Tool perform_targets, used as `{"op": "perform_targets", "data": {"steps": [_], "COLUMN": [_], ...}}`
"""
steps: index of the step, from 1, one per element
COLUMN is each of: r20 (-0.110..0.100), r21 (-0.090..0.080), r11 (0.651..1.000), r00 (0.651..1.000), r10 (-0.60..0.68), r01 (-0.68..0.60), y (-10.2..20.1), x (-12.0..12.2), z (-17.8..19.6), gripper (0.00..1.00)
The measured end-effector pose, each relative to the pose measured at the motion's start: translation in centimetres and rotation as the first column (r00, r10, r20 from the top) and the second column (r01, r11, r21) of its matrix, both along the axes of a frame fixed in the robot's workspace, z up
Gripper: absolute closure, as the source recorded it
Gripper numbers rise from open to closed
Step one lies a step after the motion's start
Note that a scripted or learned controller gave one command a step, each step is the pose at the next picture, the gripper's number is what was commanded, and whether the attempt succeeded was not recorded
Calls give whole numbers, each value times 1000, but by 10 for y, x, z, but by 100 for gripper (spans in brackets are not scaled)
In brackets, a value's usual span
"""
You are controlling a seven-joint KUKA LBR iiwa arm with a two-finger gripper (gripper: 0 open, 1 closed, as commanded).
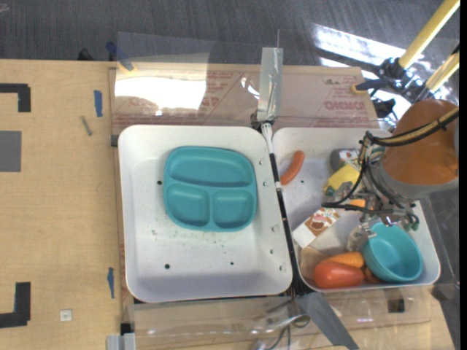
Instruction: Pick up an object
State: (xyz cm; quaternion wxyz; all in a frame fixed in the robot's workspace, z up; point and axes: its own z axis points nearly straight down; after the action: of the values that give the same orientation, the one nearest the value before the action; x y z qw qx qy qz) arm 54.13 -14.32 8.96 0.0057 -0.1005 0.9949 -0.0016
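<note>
Camera view: claw (367, 221), state unclear, hangs just beside teal bowl (394, 254).

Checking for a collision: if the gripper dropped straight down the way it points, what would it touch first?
Probably the teal bowl or bare bin floor beside it; the gripper hangs near the bowl's upper-left rim, but depth is unclear.

Two bins, a handful of items

Two white bins: the left bin (139, 268) holds one teal divided plate (210, 188); the right bin (314, 159) holds one teal bowl (395, 254), one orange sausage (292, 167), one red-orange pepper (338, 272), one small card (319, 221).
</note>
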Motion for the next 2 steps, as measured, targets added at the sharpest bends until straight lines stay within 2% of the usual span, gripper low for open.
{"op": "perform_targets", "data": {"steps": [1,2], "r20": [3,-3], "r21": [1,2], "r11": [1000,990], "r00": [1000,990], "r10": [25,141], "r01": [-25,-141], "y": [51,41], "x": [33,100], "z": [0,26], "gripper": [0,0]}}
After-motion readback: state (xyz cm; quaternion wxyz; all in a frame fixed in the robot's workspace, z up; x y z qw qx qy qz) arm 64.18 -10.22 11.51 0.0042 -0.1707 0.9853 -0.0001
